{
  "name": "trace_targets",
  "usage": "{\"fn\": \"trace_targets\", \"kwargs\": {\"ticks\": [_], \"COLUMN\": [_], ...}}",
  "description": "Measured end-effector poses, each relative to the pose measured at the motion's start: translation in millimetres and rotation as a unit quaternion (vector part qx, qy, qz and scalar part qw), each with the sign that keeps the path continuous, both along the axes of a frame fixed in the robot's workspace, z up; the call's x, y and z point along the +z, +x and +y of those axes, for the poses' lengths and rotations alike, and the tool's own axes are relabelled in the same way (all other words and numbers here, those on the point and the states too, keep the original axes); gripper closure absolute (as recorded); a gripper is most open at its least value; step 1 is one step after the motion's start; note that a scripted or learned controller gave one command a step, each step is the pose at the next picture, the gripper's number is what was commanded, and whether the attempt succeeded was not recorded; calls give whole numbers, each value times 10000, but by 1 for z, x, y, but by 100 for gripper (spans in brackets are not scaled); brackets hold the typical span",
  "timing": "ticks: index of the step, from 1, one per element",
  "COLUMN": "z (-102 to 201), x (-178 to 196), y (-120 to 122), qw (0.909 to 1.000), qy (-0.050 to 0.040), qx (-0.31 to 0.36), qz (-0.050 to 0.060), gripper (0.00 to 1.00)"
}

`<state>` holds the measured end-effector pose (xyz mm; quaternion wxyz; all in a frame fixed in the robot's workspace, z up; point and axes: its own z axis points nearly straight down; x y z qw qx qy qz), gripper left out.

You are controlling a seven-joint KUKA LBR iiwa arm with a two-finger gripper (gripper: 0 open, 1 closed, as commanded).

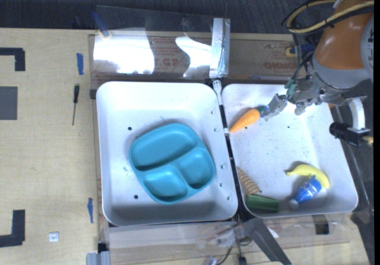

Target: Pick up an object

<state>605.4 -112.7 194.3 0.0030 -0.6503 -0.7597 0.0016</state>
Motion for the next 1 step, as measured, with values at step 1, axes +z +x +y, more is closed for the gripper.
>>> {"fn": "trace_targets", "kwargs": {"ticks": [1], "z": [8], "x": [-41], "y": [51], "qw": [9795], "qy": [-5], "qx": [2012], "qz": [-46], "gripper": [0]}}
